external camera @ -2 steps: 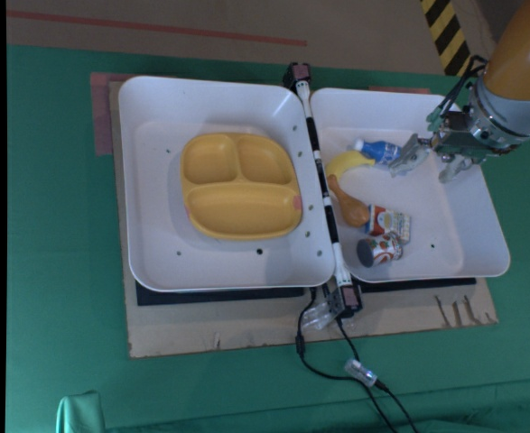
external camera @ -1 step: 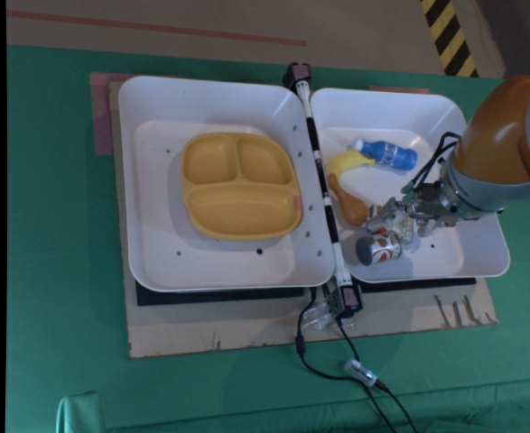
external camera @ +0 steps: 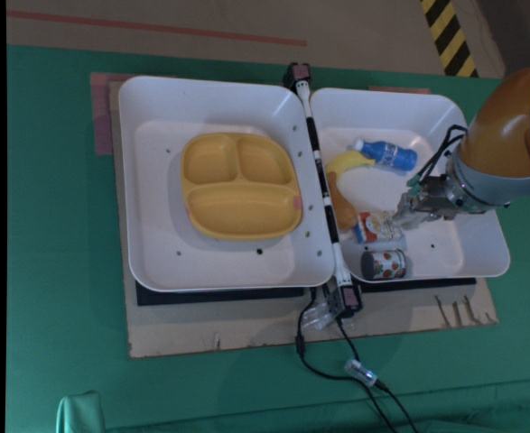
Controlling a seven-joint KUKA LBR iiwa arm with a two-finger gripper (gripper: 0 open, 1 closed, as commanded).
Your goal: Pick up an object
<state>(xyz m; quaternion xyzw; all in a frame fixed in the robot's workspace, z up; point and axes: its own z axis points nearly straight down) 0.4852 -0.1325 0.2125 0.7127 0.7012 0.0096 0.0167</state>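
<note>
The right bin (external camera: 459,246) holds several small items. A blue bottle (external camera: 386,154) lies near its back, with a yellow banana (external camera: 348,161) just left of it. Below the banana an orange, carrot-like piece (external camera: 341,207) lies along the left wall. A small red and white carton (external camera: 369,227) sits beside it, and a printed can (external camera: 384,263) lies on its side at the front. My gripper (external camera: 398,216) hangs low over the bin, its tip right at the carton's right edge. The wrist hides whether anything is gripped.
The left bin (external camera: 152,242) holds a yellow divided plate (external camera: 239,185). A black and white bar (external camera: 320,183) runs between the bins. Cables (external camera: 337,350) trail over the green bench in front. My arm (external camera: 508,138) covers the right bin's right side.
</note>
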